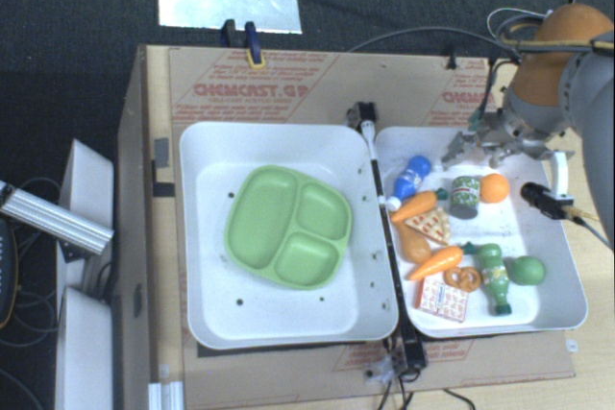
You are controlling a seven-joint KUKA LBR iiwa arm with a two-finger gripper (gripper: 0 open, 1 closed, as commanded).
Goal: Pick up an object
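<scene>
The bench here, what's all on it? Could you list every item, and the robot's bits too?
Bins: 2, white, side by side on the bench.
Plate: 1, green, three sections, in the left bin.
Bottle: 1, blue and white, right bin, far left part.
Carrots: 2, orange, right bin, left side.
Pizza slice: 1, yellow and red, between the carrots.
Can: 1, dark with green label, right bin, middle.
Orange: 1, orange, beside the can.
Green bottle: 1, lying near the front.
Green ball: 1, right of that bottle.
Pretzel: 1, brown, front.
Box: 1, red and white, front left.
Gripper: 1, grey, above the right bin's far edge.
</scene>
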